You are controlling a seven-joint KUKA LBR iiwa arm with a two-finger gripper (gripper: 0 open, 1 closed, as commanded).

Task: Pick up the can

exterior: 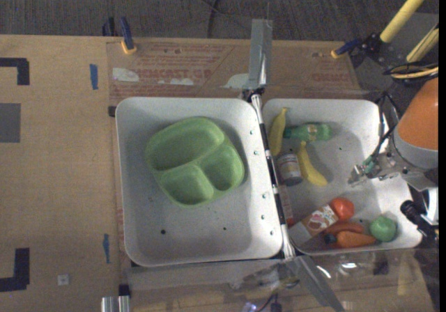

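The can point(288, 168) is small and grey with a dark label. It lies in the right bin point(348, 112) against its left wall, between two yellow bananas. My gripper point(364, 172) hangs low over the right side of that bin, about a hand's width to the right of the can and apart from it. Nothing shows in its grasp. The orange band of the arm point(422, 122) sits above it at the view's right edge.
Around the can lie one banana point(277, 130), another banana point(311, 168) and a green bottle point(307, 132). Near the front wall are a tomato point(341, 207), a carrot point(354, 238), a green apple point(383, 228) and a packet point(320, 220). The left bin point(139, 234) holds a green divided plate point(195, 160).
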